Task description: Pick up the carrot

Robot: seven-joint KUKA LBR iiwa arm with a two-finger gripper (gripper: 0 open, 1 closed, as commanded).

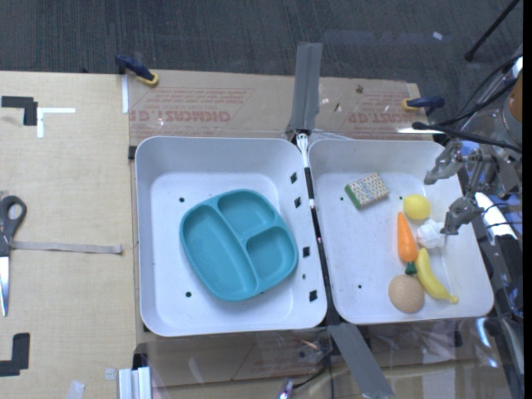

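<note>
The orange carrot (406, 238) lies in the right bin (357, 264), pointing toward the bin's far side, with its green stub at the near end. My gripper (447, 193) hovers over the right edge of that bin, to the right of the carrot and slightly beyond it. Its two fingers (438, 167) stand apart, open, with nothing between them. A small white object (431, 234) lies against the carrot's right side, just below the nearer finger.
A yellow lemon (416, 207) sits just beyond the carrot; a banana (434, 276) and a tan egg-shaped item (406, 293) lie nearer. A green-sided sponge (366, 190) is at the back. The left bin (158, 223) holds a teal divided plate (239, 243).
</note>
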